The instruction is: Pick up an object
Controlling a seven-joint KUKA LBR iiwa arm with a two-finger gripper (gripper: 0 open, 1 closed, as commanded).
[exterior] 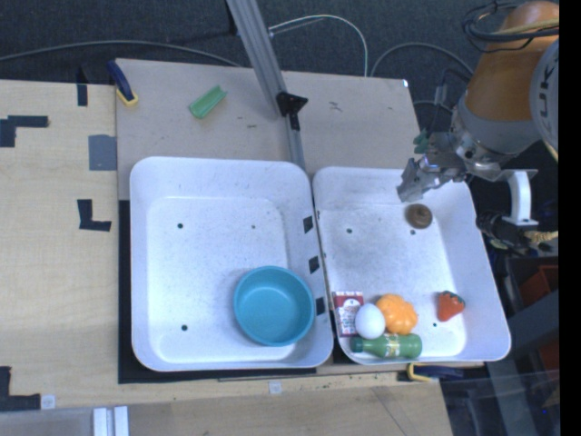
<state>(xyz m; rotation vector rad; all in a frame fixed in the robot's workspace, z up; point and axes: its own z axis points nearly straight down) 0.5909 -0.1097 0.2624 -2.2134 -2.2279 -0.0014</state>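
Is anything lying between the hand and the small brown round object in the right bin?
Nothing visible does. The hand hangs over the upper right of the right white bin, and the small brown round object lies just below it in the view on bare bin floor. The other items cluster at the bin's near edge.

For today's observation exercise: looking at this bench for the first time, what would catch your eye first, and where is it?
The blue bowl stands out, alone at the near edge of the left bin. Next comes the colourful cluster along the right bin's near edge: white egg, orange fruit, green bottle, red strawberry. The gripper hangs over a small brown object.
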